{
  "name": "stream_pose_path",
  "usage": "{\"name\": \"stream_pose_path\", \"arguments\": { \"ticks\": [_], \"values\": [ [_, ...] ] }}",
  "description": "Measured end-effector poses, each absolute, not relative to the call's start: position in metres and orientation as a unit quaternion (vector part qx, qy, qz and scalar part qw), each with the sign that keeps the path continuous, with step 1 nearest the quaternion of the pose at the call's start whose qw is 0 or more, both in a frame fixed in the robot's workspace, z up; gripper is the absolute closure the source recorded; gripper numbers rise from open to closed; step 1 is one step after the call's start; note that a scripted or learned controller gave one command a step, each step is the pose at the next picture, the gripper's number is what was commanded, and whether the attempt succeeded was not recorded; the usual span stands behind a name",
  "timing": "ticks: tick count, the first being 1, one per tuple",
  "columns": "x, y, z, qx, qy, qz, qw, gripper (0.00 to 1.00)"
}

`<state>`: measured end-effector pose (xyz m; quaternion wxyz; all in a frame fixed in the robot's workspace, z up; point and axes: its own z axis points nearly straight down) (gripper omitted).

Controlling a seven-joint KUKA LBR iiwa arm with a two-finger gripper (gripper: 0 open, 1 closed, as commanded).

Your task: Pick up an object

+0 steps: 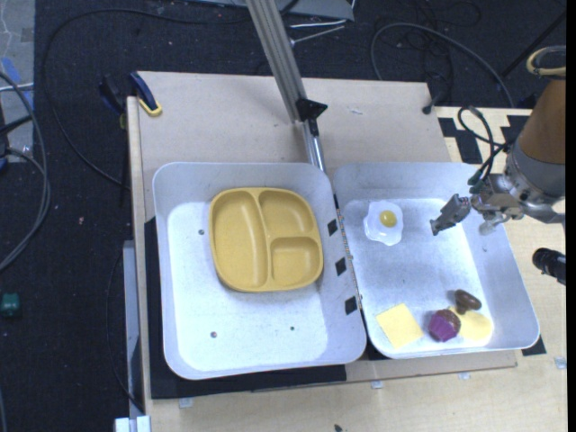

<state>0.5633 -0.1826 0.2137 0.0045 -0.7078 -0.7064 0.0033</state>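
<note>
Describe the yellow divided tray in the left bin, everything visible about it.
The yellow divided tray looks like matte moulded plastic, roughly square with rounded corners and a raised rim. Ridges split it into three compartments: one long one down its left side and two smaller ones on the right, upper and lower. All three show bare yellow. It lies flat, right side up, slightly rotated against the bin's edges, in the upper middle of the left bin, resting on its floor. Nothing else touches it.
</note>
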Motion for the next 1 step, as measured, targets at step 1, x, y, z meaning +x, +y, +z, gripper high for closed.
{"name": "stream_pose_path", "arguments": {
  "ticks": [1],
  "values": [
    [0.5661,-0.1824,0.2197,-0.707,-0.707,0.0002,0.0,0.0]
  ]
}}
